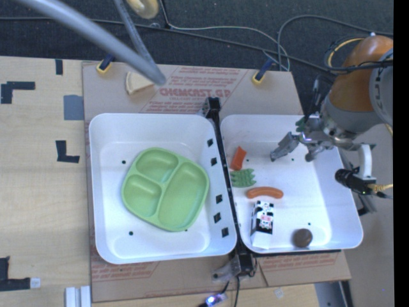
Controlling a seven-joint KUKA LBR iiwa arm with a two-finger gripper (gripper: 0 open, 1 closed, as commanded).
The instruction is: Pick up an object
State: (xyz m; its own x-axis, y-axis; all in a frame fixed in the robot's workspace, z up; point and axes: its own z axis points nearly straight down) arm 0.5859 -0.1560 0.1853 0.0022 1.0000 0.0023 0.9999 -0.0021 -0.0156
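The arm (pixel 361 75) reaches in from the right, its orange band high at the right edge; the tool (pixel 284 149) hangs over the upper part of the right bin (pixel 319 190), pointing down and to the left; I cannot tell from this slant whether it stands wide or narrow, and nothing shows within it.

The things to pick lie in the left half of the right bin, below and to the left of the tool and apart from it; an orange carrot-like piece (pixel 238 158) lies tilted near the divider between the bins; just below it sits a green leafy piece (pixel 243 178); just below that lies a reddish sausage (pixel 264 192), set crosswise; below the sausage stands a small white carton with black patches (pixel 263 219), near the front wall; to its right, in the front of the bin, rests a round brown object (pixel 302 237).

The left bin (pixel 108 139) holds a green divided tray (pixel 166 188), lying flat and turned at a slant near the bin's middle.

Both bins rest on a brown cardboard sheet (pixel 192 88) on the table (pixel 32 171); yellow clamps (pixel 104 64) pin the sheet's far corners; cables (pixel 281 37) run over the dark ground behind.
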